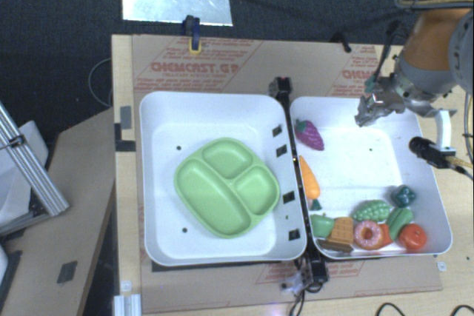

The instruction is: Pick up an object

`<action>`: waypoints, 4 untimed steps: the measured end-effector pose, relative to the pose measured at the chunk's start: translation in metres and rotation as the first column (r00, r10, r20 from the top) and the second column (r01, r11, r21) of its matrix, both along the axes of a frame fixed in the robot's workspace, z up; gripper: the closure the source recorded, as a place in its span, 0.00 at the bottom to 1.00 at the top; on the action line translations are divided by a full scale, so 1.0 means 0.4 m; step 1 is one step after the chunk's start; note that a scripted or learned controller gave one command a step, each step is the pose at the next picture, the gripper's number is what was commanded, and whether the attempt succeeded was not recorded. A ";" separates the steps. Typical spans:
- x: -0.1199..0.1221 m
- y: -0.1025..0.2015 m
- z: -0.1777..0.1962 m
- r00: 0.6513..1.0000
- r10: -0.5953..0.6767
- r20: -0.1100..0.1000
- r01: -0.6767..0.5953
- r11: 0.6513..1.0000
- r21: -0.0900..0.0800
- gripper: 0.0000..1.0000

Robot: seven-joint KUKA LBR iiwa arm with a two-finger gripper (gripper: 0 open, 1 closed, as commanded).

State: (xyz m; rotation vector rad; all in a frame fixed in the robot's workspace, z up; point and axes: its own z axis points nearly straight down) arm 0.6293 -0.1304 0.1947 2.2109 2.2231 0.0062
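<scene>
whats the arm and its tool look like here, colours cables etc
The arm enters from the view's right: a rounded orange band over a grey wrist section. Dark cables loop across its top near the orange part. Below the wrist sits the tool, a small metallic grey piece, too small to make out in detail. A white bracket with a black cylindrical part hangs beside the wrist.

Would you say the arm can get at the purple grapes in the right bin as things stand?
Probably yes: the grapes lie alone near the right bin's far-left corner, nothing over them, with the gripper nearby.
</scene>
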 end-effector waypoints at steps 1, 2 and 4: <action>0.003 0.000 0.080 1.000 0.001 -0.002 -0.001 1.000 0.001 1.00; -0.040 0.149 0.071 1.000 0.004 -0.007 -0.004 1.000 0.003 1.00; -0.142 0.301 0.073 1.000 0.003 -0.008 -0.003 1.000 0.003 1.00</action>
